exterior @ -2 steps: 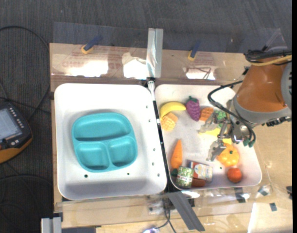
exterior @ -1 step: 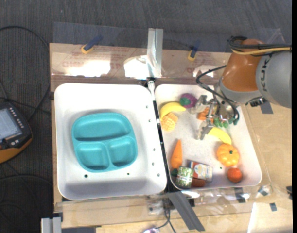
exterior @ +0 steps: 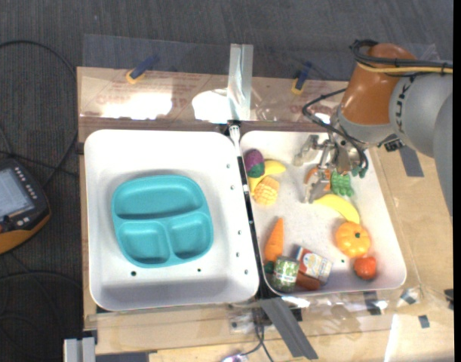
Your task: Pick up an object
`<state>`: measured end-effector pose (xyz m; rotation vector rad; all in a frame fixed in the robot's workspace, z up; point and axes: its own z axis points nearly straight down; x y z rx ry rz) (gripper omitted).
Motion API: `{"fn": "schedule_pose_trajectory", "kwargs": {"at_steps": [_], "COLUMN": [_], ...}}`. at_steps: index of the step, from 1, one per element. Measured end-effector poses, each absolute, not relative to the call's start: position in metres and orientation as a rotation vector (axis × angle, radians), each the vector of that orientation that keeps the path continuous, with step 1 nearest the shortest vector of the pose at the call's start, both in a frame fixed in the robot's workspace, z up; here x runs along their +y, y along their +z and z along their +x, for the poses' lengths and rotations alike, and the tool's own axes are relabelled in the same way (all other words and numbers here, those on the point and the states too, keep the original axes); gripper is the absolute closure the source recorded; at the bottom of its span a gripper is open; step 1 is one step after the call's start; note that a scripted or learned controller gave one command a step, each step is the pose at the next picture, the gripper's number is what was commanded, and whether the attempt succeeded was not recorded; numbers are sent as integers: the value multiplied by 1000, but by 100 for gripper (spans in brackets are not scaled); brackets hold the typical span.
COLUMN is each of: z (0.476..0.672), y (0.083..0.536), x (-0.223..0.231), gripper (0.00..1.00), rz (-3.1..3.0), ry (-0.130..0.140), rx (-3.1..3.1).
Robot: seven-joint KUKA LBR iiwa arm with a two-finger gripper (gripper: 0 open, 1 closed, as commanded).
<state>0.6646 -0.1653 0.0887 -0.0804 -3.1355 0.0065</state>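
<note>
My gripper (exterior: 311, 172) hangs low over the back of the right bin (exterior: 392, 240), open, with its fingers spread above the bin floor and nothing clearly between them. A green toy (exterior: 342, 182) lies just to its right, partly under the wrist. A yellow banana (exterior: 342, 207) lies just below the gripper. To the left are a corn cob (exterior: 265, 191), a yellow lemon (exterior: 275, 168) and a purple fruit (exterior: 253, 159).
Toward the front of the right bin lie an orange fruit (exterior: 352, 238), a red tomato (exterior: 365, 266), a carrot (exterior: 274, 238), a green jar (exterior: 285, 272) and a small carton (exterior: 314, 265). The left bin (exterior: 102, 157) holds a teal divided plate (exterior: 164, 219).
</note>
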Motion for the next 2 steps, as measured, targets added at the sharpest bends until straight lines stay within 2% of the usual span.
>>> {"fn": "schedule_pose_trajectory", "kwargs": {"at_steps": [1, 2], "z": [596, 591], "y": [90, 90], "x": [-193, -186], "gripper": [0, 0], "rz": [-51, -37], "ry": [7, 13], "rx": [-3150, -3156]}}
